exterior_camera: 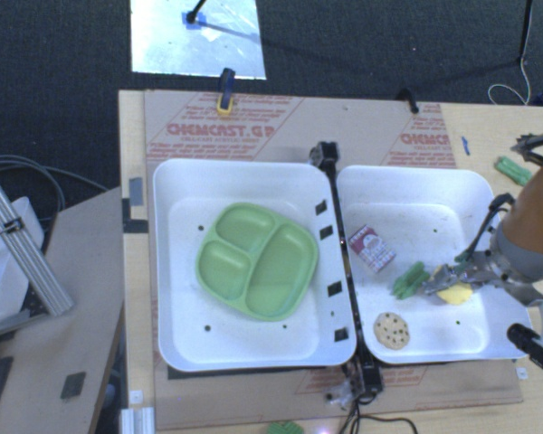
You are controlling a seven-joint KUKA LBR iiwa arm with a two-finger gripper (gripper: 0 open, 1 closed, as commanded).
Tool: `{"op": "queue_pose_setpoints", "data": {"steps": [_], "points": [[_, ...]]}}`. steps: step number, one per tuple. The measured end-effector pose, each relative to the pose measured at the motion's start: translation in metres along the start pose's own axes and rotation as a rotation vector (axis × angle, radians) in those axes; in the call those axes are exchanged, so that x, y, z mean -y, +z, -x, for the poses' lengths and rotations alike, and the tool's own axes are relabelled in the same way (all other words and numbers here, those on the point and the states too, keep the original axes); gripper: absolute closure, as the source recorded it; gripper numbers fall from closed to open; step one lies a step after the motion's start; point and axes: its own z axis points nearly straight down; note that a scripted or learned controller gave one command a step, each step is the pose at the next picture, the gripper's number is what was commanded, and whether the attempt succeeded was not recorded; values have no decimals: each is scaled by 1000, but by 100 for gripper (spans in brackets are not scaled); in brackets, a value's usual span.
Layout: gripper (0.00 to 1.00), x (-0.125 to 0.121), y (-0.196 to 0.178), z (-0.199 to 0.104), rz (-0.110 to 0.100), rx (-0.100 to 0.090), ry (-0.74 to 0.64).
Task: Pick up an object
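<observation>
I see my claw (pixel 454 283) low in the right bin (pixel 416 188), right by a yellow thing (pixel 455 294) with a green toy (pixel 409 279) just to its left, but I cannot tell if it holds anything.

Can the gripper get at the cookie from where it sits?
Probably yes. The cookie lies flat and alone in the right bin, nothing on it; the gripper is close by, above the yellow piece.
</observation>
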Motion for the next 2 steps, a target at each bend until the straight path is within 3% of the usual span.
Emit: {"op": "queue_pose_setpoints", "data": {"steps": [1, 2], "points": [[100, -51, 11, -52, 1, -1, -8], [100, -116, -97, -124, 13, -2, -13]]}}
